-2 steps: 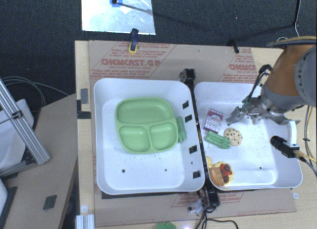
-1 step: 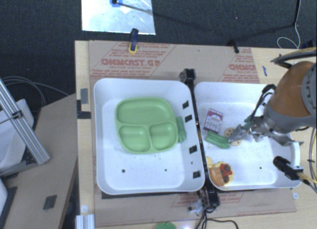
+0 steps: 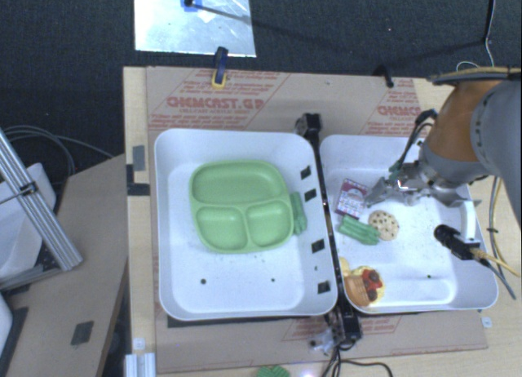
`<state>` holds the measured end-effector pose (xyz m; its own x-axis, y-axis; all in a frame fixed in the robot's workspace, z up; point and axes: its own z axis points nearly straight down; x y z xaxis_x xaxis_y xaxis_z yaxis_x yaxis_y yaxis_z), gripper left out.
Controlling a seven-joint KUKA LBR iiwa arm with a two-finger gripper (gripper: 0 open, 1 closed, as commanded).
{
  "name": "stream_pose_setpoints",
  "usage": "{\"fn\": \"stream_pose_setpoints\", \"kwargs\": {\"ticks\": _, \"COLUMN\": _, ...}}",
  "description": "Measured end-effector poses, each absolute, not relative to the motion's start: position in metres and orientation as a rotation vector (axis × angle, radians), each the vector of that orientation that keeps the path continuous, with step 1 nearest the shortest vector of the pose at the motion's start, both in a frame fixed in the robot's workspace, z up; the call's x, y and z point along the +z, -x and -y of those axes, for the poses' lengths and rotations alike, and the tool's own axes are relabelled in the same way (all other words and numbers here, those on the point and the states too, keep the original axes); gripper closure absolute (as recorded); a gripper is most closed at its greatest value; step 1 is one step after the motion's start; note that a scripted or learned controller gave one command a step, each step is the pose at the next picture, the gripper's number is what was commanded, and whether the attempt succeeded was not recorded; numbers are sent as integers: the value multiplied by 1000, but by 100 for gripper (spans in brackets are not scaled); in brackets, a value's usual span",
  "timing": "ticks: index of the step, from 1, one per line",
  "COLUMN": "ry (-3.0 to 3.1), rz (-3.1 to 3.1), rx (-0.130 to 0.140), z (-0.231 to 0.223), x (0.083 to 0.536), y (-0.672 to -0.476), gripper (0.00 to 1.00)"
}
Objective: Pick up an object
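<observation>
Gripper: the gripper [image 3: 382, 193] hung low in the right bin [image 3: 465, 286], at the frame's centre right, its metal fingers [image 3: 373, 196] pointing left and slightly spread; nothing sat between them.
Arm: the grey arm [image 3: 489, 135] came in from the right edge, its orange band [image 3: 453, 126] above the wrist, bent downward and leftward into the bin.
Nearest things: a small printed packet [image 3: 351, 197], white and maroon, lay just left of the fingertips; its print was too small to read. A round cookie [image 3: 382, 223] lay just below the gripper, and a green bar-shaped piece [image 3: 358, 230] touched the cookie's left side.
Farther things: a yellow and red toy food piece [image 3: 364, 283] sat in the bin's lower left corner, well apart from the gripper.
Left bin: the left bin [image 3: 236, 295] held a green divided plate [image 3: 241, 204] with three compartments.
Surface: both bins rested on a brown board [image 3: 245, 98] printed in red with "CHEMCAST GP"; a yellow and blue clamp [image 3: 219, 68] gripped its upper edge.
Room: dark carpet [image 3: 342, 8] lay beyond, with a shiny metal sheet [image 3: 193, 8] at upper left.
</observation>
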<state>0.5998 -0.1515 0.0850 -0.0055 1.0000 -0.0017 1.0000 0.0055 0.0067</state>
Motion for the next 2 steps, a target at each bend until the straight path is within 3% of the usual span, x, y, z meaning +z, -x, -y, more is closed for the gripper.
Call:
{"fn": "stream_pose_setpoints", "kwargs": {"ticks": 1, "ry": -2224, "rz": -2224, "rx": -2, "z": 149, "x": 84, "y": -528, "gripper": 0}}
{"fn": "stream_pose_setpoints", "kwargs": {"ticks": 2, "ry": -2214, "rz": -2225, "rx": 3, "z": 136, "x": 85, "y": -556, "gripper": 0}}
